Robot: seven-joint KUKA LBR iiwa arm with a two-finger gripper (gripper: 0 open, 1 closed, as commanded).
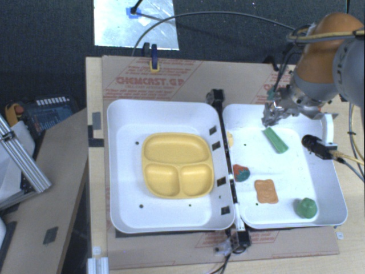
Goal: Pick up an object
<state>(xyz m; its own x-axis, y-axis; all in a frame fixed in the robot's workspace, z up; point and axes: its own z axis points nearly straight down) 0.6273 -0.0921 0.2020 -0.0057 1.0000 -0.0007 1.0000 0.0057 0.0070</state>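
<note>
Hovering at the upper part of the right bin (333, 207), my end effector (272, 117) sits just at the upper end of the green stick (275, 140), which lies tilted on the bin floor running from about 11 o'clock to 5 o'clock. I cannot tell how my tips stand; they are a dark blur against my wrist, and nothing is visibly held between them.

My main worry is that I am over the stick's end and not its middle. Closing there, I judge, could pinch only the tip so it pivots or squirts away toward 5 o'clock. Its slant matters too: tips not set across the narrow side would push it along the floor instead of clamping it.

Outward from there, the red and teal piece (241, 172) lies at 7 o'clock from the stick, the orange flat piece (266, 190) at 6 o'clock, and the green round object (306, 208) at 5 o'clock, all well apart from me. A small yellow thing (229, 137) at the bin's left wall is too partly hidden to identify. The left bin (122, 210) on the worktop carries a yellow divided tray (175, 164).
</note>
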